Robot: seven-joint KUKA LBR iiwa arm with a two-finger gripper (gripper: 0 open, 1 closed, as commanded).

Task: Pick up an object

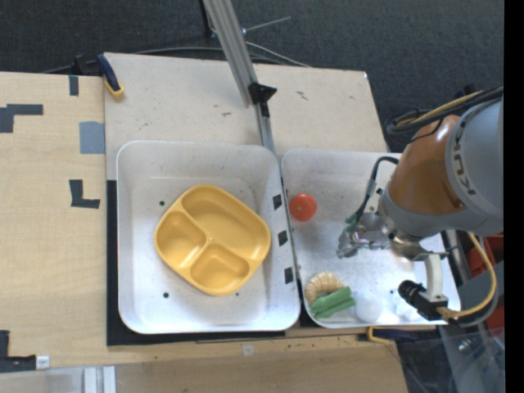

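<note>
In the right bin [327,166] a small red ball [303,207] rests near the left wall. At that bin's front lie a tan ridged pastry-like piece [322,284], a green bean-shaped piece [332,303] and a pale white object [368,309]. My gripper [354,244] hangs over the middle of the right bin, right of the ball and above the front pieces. Nothing shows between its fingertips. The orange wrist band [422,178] sits just above and to the right of it.
The left bin [135,219] holds a yellow divided plate [213,238]. A slanted metal rail [233,43] runs from the top down to the divider between the bins. A black-and-yellow clamp [109,74] lies at the bench's far left corner. Cables hang at the right.
</note>
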